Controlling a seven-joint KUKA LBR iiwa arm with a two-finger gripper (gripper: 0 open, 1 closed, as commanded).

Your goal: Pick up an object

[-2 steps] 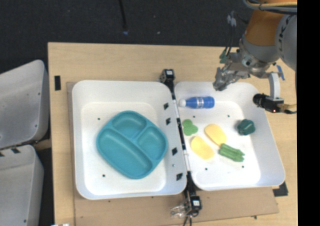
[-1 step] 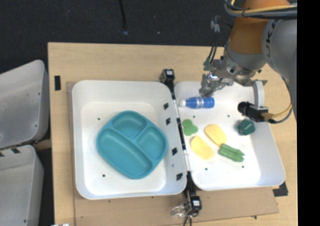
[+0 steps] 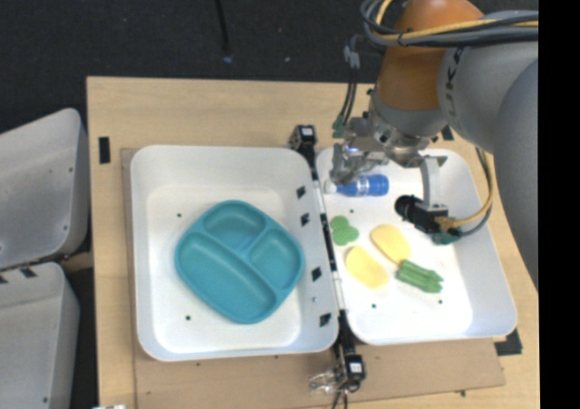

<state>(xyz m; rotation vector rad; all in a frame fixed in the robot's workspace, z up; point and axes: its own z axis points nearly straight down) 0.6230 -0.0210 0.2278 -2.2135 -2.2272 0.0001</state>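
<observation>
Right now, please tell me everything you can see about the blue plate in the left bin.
The plate is turquoise blue, looks like smooth plastic, and has rounded corners. Raised ridges split it into three compartments: one large and two smaller. It lies flat, face up, turned at a slant to the bin's sides. It sits near the middle of the left bin, resting on the white floor. Nothing lies in it, and it touches no other object.
</observation>
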